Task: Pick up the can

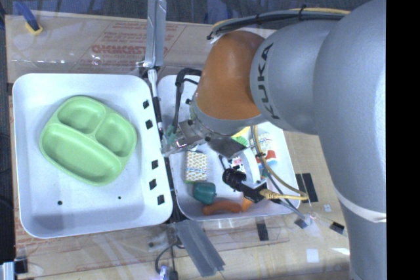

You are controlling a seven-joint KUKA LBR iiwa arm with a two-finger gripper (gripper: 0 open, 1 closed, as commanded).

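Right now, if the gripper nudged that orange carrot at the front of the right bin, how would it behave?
The carrot is long and tapered and lies flat, so a sideways push would probably roll it or swing it in an arc. It looks smooth and plastic, so likely light, stiff and a bit slippery. The teal piece sits right beside it and could block its travel.

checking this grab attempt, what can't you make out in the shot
- Gripper: hidden under the arm's orange band in the camera view; finger state unreadable.
- Can: not identifiable; the arm covers much of the right bin.
- Items by the carrot and teal piece: too small to name.
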